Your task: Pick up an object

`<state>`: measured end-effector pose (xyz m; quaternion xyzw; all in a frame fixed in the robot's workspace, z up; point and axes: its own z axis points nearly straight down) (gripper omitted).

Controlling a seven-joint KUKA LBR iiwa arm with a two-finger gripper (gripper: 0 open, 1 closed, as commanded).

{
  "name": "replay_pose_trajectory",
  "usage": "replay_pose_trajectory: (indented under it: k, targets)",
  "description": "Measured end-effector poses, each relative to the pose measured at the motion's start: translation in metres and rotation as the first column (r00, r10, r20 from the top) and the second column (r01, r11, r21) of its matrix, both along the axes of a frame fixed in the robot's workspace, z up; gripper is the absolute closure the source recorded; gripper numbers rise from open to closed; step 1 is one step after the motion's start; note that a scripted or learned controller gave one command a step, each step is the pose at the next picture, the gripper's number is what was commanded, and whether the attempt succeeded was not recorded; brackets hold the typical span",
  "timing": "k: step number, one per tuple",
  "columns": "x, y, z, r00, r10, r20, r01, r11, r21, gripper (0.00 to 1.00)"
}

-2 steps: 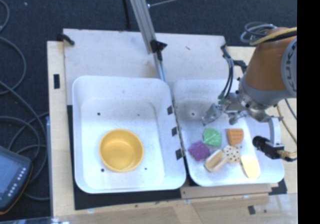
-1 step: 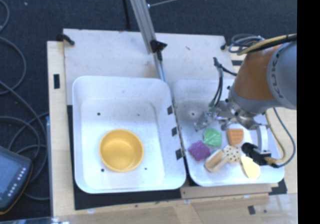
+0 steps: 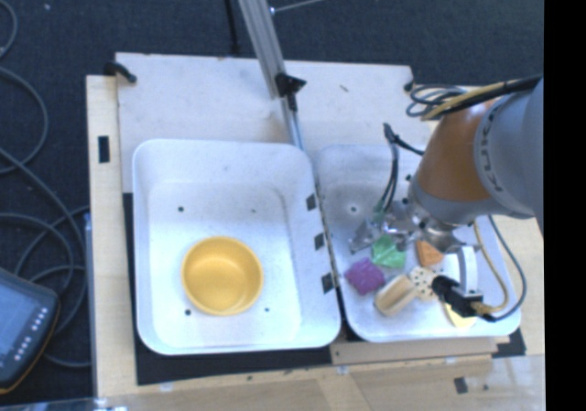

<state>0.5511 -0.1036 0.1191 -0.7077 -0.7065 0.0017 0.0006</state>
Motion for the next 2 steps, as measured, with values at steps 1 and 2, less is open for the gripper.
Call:
replay_pose_trajectory:
  k: [1,2]
  targets:
    - [0.003,0.000,0.014,1.000,-0.006,0.009,0.006,1.000,0.001,1.00]
    - [-0.005,-0.005,0.071,1.000,-0.004,0.011,0.004,1.000,0.000,1.00]
